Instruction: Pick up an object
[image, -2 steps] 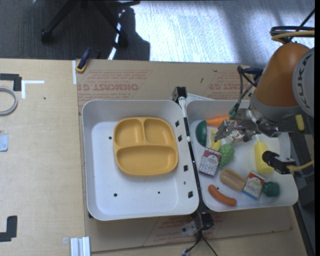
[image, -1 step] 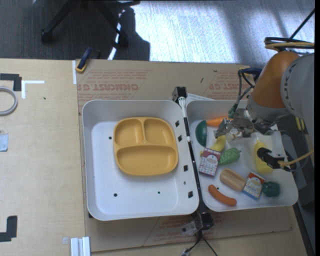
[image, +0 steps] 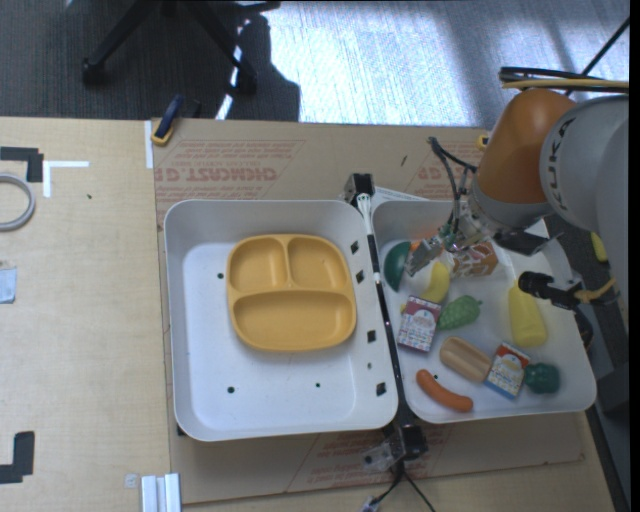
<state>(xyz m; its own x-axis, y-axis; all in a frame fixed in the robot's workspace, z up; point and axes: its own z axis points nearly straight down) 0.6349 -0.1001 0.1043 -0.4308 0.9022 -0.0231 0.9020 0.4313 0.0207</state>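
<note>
My gripper (image: 447, 246) reaches down into the back of the right bin (image: 572, 398), under the orange wrist band. It hangs just over a yellow toy (image: 437, 283), between a green round toy (image: 397, 262) and a brownish toy (image: 479, 262). Several more toys lie in this bin: a green vegetable (image: 459, 313), a small picture box (image: 420, 325), a hot dog bun (image: 465, 358), a red sausage (image: 444, 391), a second box (image: 507, 371), a yellow piece (image: 527, 315) and a dark green piece (image: 543, 377). The wrist hides whatever lies under the gripper.
The left bin (image: 190, 330) holds a yellow divided plate (image: 292, 292). A divider wall (image: 375, 300) runs between the two bins. The grey arm (image: 590, 150) fills the upper right, above the right bin's back corner.
</note>
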